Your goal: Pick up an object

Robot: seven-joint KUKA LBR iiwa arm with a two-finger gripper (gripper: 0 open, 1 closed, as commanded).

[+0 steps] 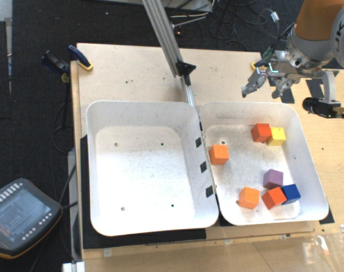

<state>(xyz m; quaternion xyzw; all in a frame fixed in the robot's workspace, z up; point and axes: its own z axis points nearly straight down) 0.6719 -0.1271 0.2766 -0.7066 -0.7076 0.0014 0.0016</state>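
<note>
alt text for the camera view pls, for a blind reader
A robot gripper hangs open above the far edge of the right bin, which holds seven small coloured blocks. The left bin sits beside it on the bench.

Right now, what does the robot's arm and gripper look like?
The arm is grey with a broad orange band above the wrist. Below it sits a grey metal gripper with dark cables and a small teal spot near its mount.
</note>
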